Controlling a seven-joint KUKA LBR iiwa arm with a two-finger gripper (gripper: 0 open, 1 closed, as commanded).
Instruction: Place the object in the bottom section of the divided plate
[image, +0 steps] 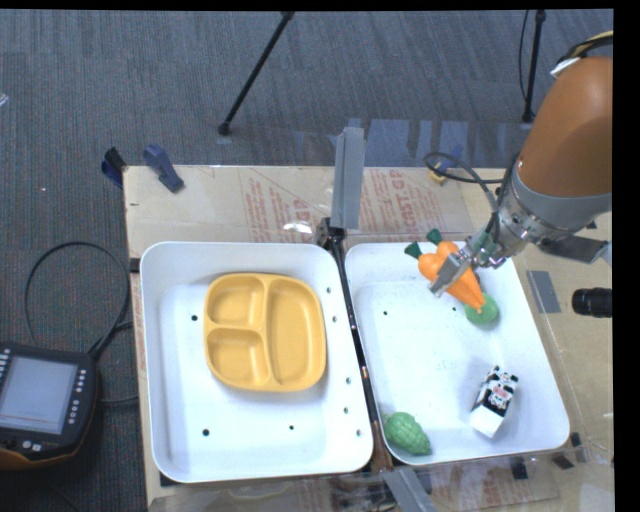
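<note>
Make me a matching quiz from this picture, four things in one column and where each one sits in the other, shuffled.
Things:
1. yellow divided plate
2. toy carrot
3. cow-print milk carton
4. green bumpy toy

Places:
A. near edge of the right bin, by the divider between the bins
B. far part of the right bin, at the end effector
C. middle of the left bin
D. near right corner of the right bin

Pairs: 1-C, 2-B, 3-D, 4-A
</note>
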